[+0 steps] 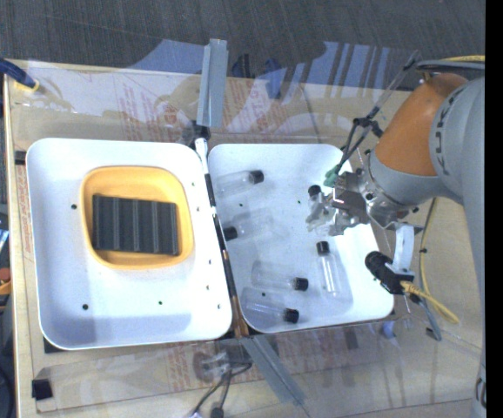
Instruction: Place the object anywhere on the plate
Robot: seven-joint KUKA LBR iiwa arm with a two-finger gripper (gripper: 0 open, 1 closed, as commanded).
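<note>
A yellow plate (136, 181) with a dark ribbed insert lies in the left white bin (56, 268). Several clear vials with black caps lie scattered in the right white bin (269, 159). One vial (327, 270) lies upright in the picture just below my gripper (323, 213). Another vial (238, 180) sits at the bin's upper left, and two more (279, 279) (267, 306) lie near the front edge. My gripper hovers over the right half of the right bin, above and slightly beyond the nearest vial's cap (322, 248). Nothing shows clearly in its grasp.
The grey arm with its orange band (412, 129) reaches in over the right bin's right wall. Cables trail at the right (425, 299). A black cap (229, 232) lies against the divider between the bins. A metal bar (211, 81) stands behind the bins.
</note>
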